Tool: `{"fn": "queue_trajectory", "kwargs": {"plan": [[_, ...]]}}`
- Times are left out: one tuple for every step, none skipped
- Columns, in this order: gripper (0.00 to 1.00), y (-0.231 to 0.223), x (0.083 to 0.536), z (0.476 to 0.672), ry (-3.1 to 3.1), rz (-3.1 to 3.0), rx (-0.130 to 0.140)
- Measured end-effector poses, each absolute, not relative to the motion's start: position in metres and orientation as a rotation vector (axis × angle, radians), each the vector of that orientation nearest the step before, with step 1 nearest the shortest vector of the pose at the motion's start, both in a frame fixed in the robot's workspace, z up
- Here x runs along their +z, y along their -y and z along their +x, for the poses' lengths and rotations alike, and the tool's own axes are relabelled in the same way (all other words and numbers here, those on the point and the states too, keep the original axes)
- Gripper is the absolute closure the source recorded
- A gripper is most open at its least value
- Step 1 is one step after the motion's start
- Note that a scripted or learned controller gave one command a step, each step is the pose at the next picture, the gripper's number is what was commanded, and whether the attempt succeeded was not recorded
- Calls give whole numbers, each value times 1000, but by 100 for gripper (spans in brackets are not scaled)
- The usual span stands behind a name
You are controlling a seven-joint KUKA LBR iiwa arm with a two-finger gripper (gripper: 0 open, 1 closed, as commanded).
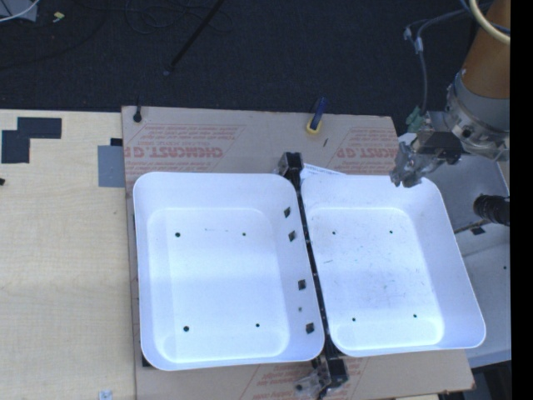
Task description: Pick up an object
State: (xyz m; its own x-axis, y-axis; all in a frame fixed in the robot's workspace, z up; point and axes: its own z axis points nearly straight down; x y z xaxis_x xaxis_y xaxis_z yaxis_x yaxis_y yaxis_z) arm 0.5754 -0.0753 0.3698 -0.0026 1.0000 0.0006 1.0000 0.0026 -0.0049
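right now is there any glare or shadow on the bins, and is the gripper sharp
Camera view: soft grey shading across the floor of the right bin, the left bin bright and nearly washed out, the gripper small and blurred over the right bin's far corner.

Robotics lab bench. Two shallow white plastic bins (218, 192) clamped side by side on printed brown cardboard sheet (208, 144); pale plywood benchtop (58, 248) left of bins; loose black cables on dark carpet (250, 40) beyond bins; blue-yellow clamp (316, 116) at cardboard's far edge.
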Motion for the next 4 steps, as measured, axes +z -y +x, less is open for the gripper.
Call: {"fn": "queue_trajectory", "kwargs": {"plan": [[100, 98, 359, 581, 2218, -2221, 5], [100, 97, 508, 583, 2232, -2228, -14], [100, 56, 302, 596, 2216, -2208, 16], [100, -66, 309, 599, 2231, -2206, 0]]}}
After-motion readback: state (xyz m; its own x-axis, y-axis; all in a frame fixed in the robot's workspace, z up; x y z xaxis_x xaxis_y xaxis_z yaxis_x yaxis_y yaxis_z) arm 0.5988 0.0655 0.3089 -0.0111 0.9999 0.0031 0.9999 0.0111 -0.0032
